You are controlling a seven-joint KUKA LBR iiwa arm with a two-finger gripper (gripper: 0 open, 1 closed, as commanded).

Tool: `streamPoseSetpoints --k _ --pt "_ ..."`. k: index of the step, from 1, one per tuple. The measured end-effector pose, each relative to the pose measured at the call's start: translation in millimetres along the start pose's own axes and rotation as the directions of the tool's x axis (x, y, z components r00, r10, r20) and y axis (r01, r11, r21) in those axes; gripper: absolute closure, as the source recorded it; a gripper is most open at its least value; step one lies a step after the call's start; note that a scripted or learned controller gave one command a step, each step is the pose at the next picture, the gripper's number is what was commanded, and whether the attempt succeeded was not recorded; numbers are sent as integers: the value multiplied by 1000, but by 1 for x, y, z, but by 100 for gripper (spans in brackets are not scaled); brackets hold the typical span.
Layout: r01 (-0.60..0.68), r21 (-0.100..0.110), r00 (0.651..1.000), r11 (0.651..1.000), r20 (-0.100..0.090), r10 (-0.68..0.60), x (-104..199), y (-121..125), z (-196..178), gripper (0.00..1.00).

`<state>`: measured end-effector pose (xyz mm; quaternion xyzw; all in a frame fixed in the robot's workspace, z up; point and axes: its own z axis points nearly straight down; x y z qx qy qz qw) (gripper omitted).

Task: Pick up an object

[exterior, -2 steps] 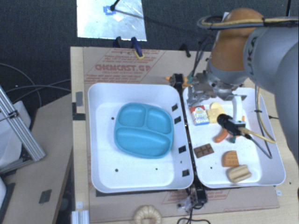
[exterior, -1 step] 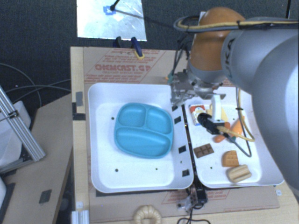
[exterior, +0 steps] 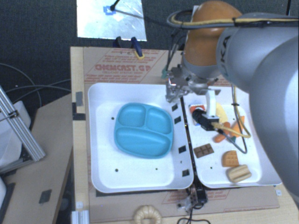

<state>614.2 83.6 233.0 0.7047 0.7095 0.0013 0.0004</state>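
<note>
Nearest my camera, a pale ring-shaped pastry [exterior: 148, 214] lies on the cardboard [exterior: 122, 63] just below the two bins. From my seat I see the left bin [exterior: 100, 125] holding a blue divided plate [exterior: 144, 129], which rests flat near its middle. Across the black divider, the right bin [exterior: 261, 169] carries the small play foods: a bread roll [exterior: 238, 173] at the near edge, a waffle-like piece [exterior: 230, 158] just above it, a chocolate bar [exterior: 203, 150] to their left, and an orange carrot [exterior: 227, 133] beside a yellow piece [exterior: 218, 111] further back. My arm, grey with its orange band [exterior: 210, 31], reaches across from the right, and the gripper [exterior: 174, 93] hangs above the divider at the bins' far end. I cannot tell how its fingers stand, and I see nothing between them.
</note>
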Motion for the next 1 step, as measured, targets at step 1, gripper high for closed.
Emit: streamPoseSetpoints --k 1 --pt "-1 3 1000 1000 2 1 3 -11 5 100"
